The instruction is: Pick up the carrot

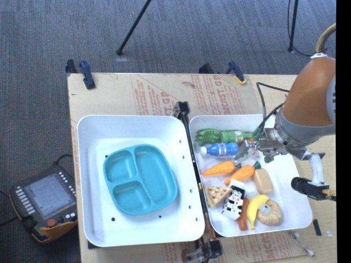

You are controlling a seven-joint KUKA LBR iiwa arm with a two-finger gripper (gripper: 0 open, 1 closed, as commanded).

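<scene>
**benchwatcher:** So where's the carrot sitting? There look to be two orange ones in the right bin (305, 215).

**gripnerd:** Yep, two. One carrot (218, 169) lies near the middle of that bin, pointing left, just under the blue bottle (220, 149). The second carrot (242, 173) is right beside it, tilted, its green top up toward the gripper (248, 151). Both are lying flat on the bin floor.

**benchwatcher:** And the gripper itself?

**gripnerd:** It hangs over the upper middle of the right bin, at the right end of the bottle and the green toy (219, 135), just above the second carrot's leafy end. The metal bits are too cluttered to read, so whether it's apart or closed can't be told. Nothing is visibly between its tips. The arm (308, 100) comes in from the right, the big orange band covering the bin's upper right corner.

**benchwatcher:** What else is in there?

**gripnerd:** A tan bread-looking block (262, 181) right of the carrots, a waffle wedge (217, 194), a black-and-white carton (235, 199), a banana (255, 208), a red sausage-like piece (243, 212) tucked against it, and a beige ring (271, 213) in the lower right. The left bin (90, 147) holds a teal divided plate (140, 178). A handheld controller (43, 201) sits on the floor, left of the bench (131, 95).
</scene>
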